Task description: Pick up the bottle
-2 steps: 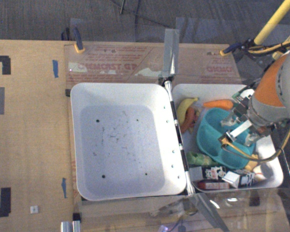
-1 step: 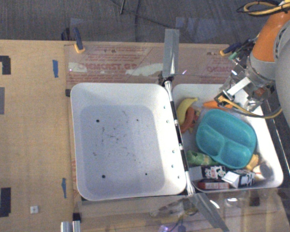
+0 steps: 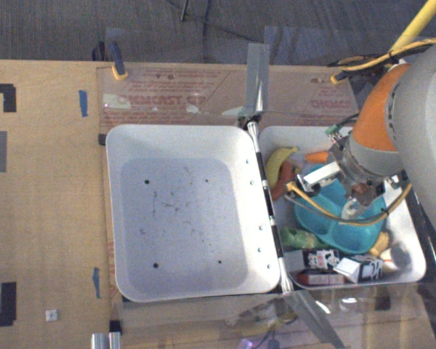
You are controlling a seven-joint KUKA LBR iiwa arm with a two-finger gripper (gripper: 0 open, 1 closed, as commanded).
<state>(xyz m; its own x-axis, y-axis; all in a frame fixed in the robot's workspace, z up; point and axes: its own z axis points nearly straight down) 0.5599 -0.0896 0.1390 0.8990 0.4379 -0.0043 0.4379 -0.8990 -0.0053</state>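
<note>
One bottle [image 3: 333, 267] lying flat, long axis left-right; end effector [image 3: 354, 203] state unclear.

Grey arm [image 3: 421, 100] with orange band [image 3: 374, 118], yellow cable [image 3: 316, 201] looped past a light-blue block [image 3: 321, 174] near the wrist.

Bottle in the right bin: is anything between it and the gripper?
Probably. The gripper hangs over the blue bowl, and the bowl's near rim lies between it and what looks like the bottle, lying along the bin's near wall.

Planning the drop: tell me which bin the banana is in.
In the right bin: the banana lies at its upper left corner, beside the divider.
</note>
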